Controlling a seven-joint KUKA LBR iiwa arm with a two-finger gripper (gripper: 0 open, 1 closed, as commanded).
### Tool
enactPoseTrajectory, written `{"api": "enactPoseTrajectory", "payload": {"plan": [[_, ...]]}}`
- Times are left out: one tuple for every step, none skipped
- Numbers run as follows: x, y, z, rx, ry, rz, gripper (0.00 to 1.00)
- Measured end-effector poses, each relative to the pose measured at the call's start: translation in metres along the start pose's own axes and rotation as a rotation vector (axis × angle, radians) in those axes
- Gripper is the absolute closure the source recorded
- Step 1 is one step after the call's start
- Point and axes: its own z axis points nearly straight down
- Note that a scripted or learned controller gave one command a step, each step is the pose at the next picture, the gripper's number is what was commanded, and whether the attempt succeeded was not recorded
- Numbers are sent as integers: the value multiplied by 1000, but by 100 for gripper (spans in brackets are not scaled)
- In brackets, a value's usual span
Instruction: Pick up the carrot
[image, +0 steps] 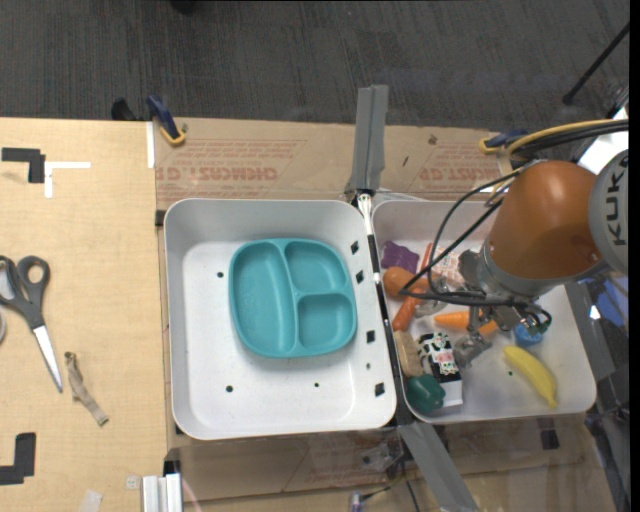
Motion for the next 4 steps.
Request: {"api": "enactPoseTrajectory", "payload": {"plan": [[42,7,0,2,-4,-121,0],[-13,-9,1,-2,0,52,0],[33,-34,1,-2,2,-154,0],[63,-49,1,-3,2,-265,0]]}}
